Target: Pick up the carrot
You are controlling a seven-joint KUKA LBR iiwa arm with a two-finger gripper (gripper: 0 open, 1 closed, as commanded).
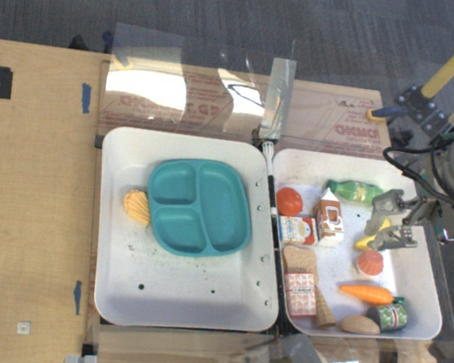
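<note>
The carrot point(366, 293), orange with a green stub at its right end, lies flat near the front right of the right bin point(428, 277). My gripper point(391, 220) hangs over the right side of that bin, farther back than the carrot and well apart from it. Its two grey fingers stand open, with nothing gripped between them. A small yellow piece point(367, 242) and a pale red round piece point(371, 263) lie between the gripper and the carrot.
Around the carrot are a green can point(392, 316), a brown potato point(359, 323), a cone point(324, 310), a wafer pack point(300, 294) and bread point(299, 262). Farther back are a green bottle point(356, 191), a tomato point(289, 200) and cartons point(330, 221). The left bin holds a teal divided plate point(200, 207) and a yellow shell point(136, 205).
</note>
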